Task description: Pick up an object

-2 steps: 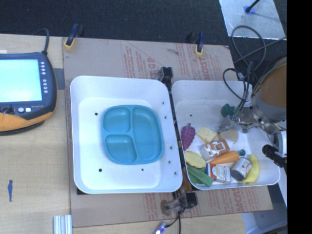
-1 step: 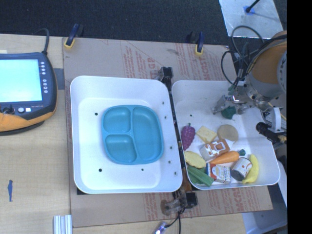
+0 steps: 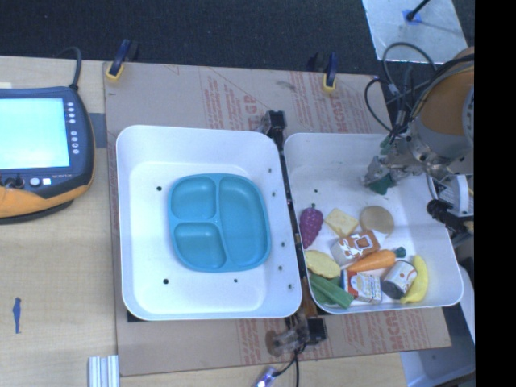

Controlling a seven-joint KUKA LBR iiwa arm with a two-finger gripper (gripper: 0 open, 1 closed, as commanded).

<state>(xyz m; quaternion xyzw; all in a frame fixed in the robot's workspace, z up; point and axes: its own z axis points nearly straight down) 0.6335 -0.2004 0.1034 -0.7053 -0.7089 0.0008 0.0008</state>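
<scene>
The right bin (image 3: 322, 156) holds a heap of toy foods in its near half: purple grapes (image 3: 310, 222), a yellow cheese wedge (image 3: 340, 222), a tan round piece (image 3: 376, 218), a small carton (image 3: 355, 247), an orange carrot (image 3: 373, 260), a tin can (image 3: 397, 279) and a banana (image 3: 418, 279). My gripper (image 3: 382, 176) hangs low over the bin's far right part, apart from the heap. A small dark green thing (image 3: 380, 186) sits right at its tip; I cannot tell whether it is gripped.
The left bin (image 3: 137, 216) carries a blue divided plate (image 3: 219, 221). A pendant with a lit screen (image 3: 40, 147) lies at the far left of the bench. Cables loop above the arm's wrist (image 3: 395, 87). Clamps (image 3: 276, 122) join the bins.
</scene>
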